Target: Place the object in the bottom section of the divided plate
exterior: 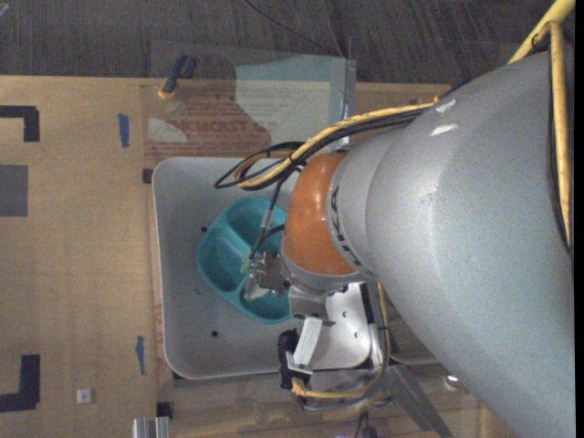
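— Grey arm (474,235) is nearest to us; it covers the whole 3 o'clock side, and its orange band (310,217) sits near the middle. How many things do you count?

— One arm, one teal divided plate (224,258), one white bin (178,245) that I can see well. Also three blue tape marks on the bench (73,272), at 9, 10 and 11 o'clock, and a bundle of yellow and black cables (274,158) along the arm.

— What is inside the bin?

— The plate lies in it, toward the 3 o'clock side, partly under the wrist. I see dividers in the plate, with teal floor between them. A few small dark spots are on the bin floor at 6 o'clock of the plate.

— And the gripper (260,276)?

— It hangs just over the plate's 4 o'clock edge. Jaws apart or together, I cannot tell; the wrist hides them. The object for the task I cannot make out either.

— Is there room to move?

— The bin floor is bare between the plate and the rim at 9 o'clock. The rim at 12 o'clock is near a clear plastic sheet (283,94).
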`<state>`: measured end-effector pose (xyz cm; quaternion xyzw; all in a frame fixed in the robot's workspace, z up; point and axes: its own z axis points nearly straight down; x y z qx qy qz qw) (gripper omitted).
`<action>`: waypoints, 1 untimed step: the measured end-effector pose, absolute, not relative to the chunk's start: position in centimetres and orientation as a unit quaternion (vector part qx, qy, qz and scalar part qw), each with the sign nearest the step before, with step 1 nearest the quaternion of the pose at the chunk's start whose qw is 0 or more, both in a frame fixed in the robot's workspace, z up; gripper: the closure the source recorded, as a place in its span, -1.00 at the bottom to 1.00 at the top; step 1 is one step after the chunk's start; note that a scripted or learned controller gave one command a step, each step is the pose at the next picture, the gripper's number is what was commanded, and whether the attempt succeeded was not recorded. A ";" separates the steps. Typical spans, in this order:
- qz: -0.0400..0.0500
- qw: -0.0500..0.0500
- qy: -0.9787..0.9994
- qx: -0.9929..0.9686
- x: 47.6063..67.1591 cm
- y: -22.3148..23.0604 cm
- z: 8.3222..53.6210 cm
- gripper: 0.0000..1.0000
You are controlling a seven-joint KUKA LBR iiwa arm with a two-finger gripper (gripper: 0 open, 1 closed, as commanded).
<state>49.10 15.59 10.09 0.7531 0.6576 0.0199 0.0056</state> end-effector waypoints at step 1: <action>0.016 -0.007 0.480 0.877 48.5 14.1 11.0 -1.00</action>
